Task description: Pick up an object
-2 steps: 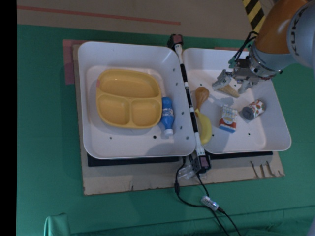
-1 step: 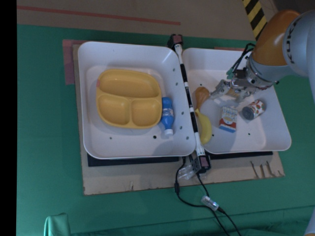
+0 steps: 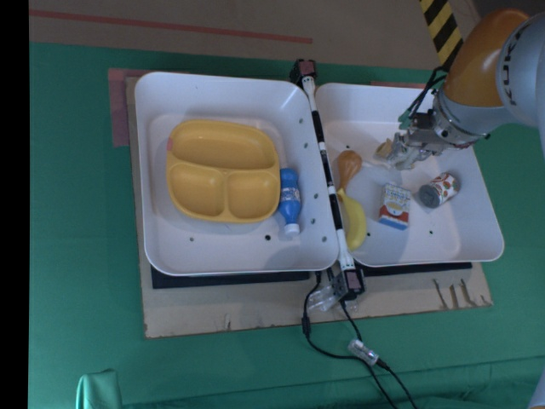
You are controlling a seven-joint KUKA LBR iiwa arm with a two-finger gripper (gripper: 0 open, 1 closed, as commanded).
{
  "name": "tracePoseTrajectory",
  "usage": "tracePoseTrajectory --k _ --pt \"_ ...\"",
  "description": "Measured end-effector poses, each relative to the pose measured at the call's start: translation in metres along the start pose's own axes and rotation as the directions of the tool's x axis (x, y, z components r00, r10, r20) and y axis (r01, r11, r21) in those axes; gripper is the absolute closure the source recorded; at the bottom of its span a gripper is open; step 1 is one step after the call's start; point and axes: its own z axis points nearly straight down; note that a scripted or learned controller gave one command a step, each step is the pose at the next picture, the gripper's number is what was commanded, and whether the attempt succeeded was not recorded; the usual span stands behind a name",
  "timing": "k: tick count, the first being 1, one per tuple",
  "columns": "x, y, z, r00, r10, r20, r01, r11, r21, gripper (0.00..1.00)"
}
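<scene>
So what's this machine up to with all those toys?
A grey and orange robot arm reaches over the right bin, its gripper low near the back. A toy chicken drumstick, banana, small carton and can lie untouched. The left bin holds a yellow divided plate and blue bottle.

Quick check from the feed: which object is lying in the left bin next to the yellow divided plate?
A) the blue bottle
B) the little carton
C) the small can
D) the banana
A: the blue bottle lies against the right edge of the yellow divided plate in the left bin; the banana, small can and little carton are in the right bin.
</scene>
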Motion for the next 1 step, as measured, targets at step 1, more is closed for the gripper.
tracePoseTrajectory --k 1 --pt "0.0001 0.0 0.0 1.0 0.0 0.0 0.0 1.0 0.0 0.0"
